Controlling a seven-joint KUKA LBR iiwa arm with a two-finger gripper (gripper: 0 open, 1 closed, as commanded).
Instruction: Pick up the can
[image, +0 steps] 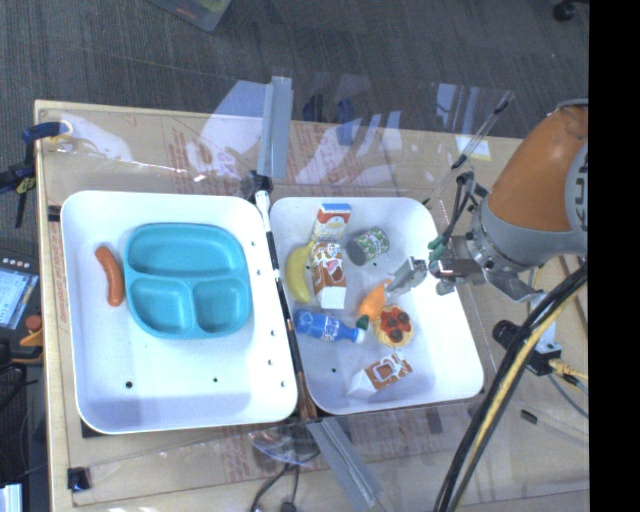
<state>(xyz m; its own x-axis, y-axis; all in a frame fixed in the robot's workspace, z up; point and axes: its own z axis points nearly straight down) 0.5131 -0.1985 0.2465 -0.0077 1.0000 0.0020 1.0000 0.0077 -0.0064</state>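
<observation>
The can (368, 243) is small, grey-green, and lies on its side in the upper middle of the right bin (450, 350). It sits just right of a brown-and-white carton (328, 268) and below a milk carton (334, 216). My gripper (408, 275) hovers low over the right bin, a little to the right of and below the can and apart from it. Its tip is just above an orange carrot (372, 299). Nothing shows held in it.
The right bin also holds a banana (297, 273), a blue bottle (328, 326), a strawberry pastry (394, 325) and a small snack carton (388, 372). The left bin (90, 390) holds a blue divided plate (188, 278) and a sausage (110, 274). Cables (500, 400) run at the right.
</observation>
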